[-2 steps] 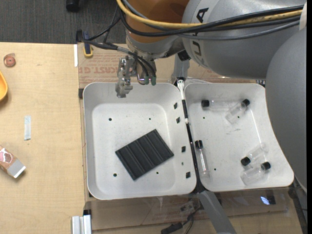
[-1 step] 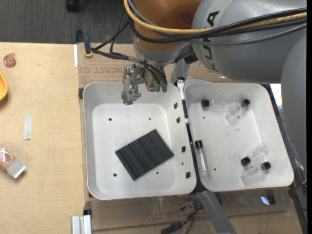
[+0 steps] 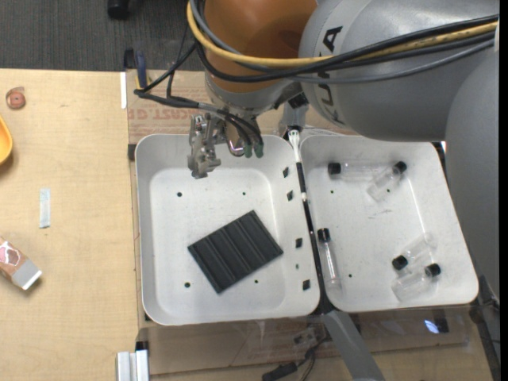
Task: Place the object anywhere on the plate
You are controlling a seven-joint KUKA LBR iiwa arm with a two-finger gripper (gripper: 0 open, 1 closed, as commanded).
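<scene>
**A:** Jaws spread or pressed together?

**B:** Cannot tell from this angle. Gripper (image 3: 204,153) hanging over the far left corner of the left bin (image 3: 151,213), with cables crowding the wrist. Nothing visibly pinched there.

**A:** And the object, and the plate?

**B:** Dark ribbed plate (image 3: 235,251) lying flat near the middle of the left bin, well apart from the gripper. Small clear vials with black caps (image 3: 387,179) scattered in the right bin (image 3: 452,236), plus one thin tube (image 3: 326,254) just beside the dividing rim. Probably one of these as the object, so not yet picked.

**A:** What could go wrong?

**B:** Smooth clear plastic, so easy to squirt out of a pinch. Probably round too, so may roll off the plate after release. Could also knock against the rims between the bins while crossing.

**A:** Any writing?

**B:** Large grey letters on the arm (image 3: 397,62), cut off, fitting "KUKA". Reddish print on the cardboard (image 3: 163,111) behind the left bin, not readable.
</scene>
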